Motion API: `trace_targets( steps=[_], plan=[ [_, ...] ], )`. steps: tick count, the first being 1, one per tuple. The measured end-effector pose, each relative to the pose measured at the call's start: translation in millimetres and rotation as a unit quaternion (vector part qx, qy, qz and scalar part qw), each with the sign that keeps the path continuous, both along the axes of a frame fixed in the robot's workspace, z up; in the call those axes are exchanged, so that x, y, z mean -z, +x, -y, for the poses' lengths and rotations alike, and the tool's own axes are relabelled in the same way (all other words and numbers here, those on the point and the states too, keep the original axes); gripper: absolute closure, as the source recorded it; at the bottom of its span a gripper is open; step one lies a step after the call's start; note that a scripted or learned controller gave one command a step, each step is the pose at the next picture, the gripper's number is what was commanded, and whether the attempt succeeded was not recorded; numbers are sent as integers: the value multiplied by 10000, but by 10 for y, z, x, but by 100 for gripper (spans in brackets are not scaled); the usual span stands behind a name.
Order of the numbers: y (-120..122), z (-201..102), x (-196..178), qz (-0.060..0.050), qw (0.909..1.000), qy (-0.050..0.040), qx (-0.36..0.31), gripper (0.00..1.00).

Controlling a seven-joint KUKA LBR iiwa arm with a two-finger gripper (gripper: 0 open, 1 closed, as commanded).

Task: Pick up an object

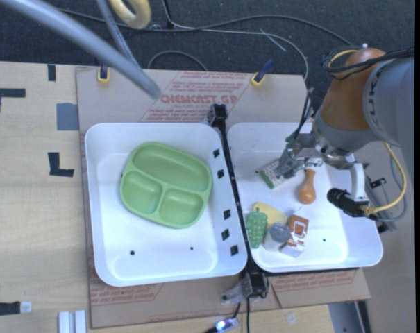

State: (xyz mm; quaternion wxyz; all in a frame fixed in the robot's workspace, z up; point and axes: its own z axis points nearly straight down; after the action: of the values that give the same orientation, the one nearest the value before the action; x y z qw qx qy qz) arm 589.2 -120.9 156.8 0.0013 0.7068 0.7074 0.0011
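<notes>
I see the jaws (291,164) low in the right bin (362,252), over a small green-and-white packet (269,175); whether they are open or closed I cannot tell. I judge the packet light and flat, best pinched across its edges. The arm (352,109) reaches in from the right, wrist bent downward.

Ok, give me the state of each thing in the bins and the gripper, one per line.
Green divided plate: flat in the left bin, right side up.
Wooden peg: lying in the right bin, beside the gripper.
Green grape cluster: lying by the divider.
Yellow piece: flat, partly covered.
Small carton: tipped, touching a grey object.
Gripper: low in the right bin; hold unclear.
</notes>
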Motion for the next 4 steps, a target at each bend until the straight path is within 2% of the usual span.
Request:
trace_targets(
  steps=[1,2,4],
  plan=[
    [-28,14,-629,9,10000,-5,-1,100],
    [-16,12,-1061,5,10000,-4,-4,100],
    [-46,-960,-1017,-21,10000,8,-30,100]
  ],
)
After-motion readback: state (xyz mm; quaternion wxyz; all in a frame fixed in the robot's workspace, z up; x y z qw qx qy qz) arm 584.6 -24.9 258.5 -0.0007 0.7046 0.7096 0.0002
